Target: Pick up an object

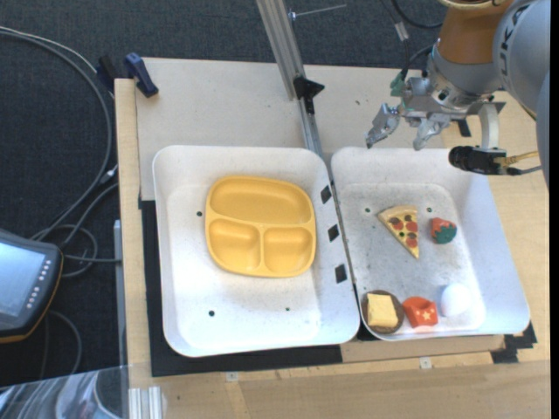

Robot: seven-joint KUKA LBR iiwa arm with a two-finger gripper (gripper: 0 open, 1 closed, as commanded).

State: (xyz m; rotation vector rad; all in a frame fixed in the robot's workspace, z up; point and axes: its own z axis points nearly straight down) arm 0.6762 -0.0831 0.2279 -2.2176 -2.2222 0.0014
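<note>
You have two white bins side by side on the desk (218, 103), their inner rims touching.

The left bin (175, 234) holds one thing: a yellow divided plate (260, 225), lying flat near the bin's middle. It has three compartments, one wide one on the far side and two smaller ones on the near side.

The right bin (491, 225) holds five small pieces, one of each, and any pick you make would come from here:
- One pizza slice (401, 229) lies flat toward the middle, with its point turned to the near side.
- One red piece with a green top (443, 230), probably a strawberry, sits just beside the slice on its right, apart from it.
- One yellow block (381, 310) is in the near left corner. It seems to sit on a brown base, but the view is too small for you to be sure.
- One red-orange piece (420, 312) is just beside that block.
- One white ball (455, 299) is next along the near wall, close to the red-orange piece.

The claw (395, 141) hangs over the far rim of the right bin with its two fingers spread apart. It is well apart from all five pieces, and the pizza slice is the nearest to it.
</note>
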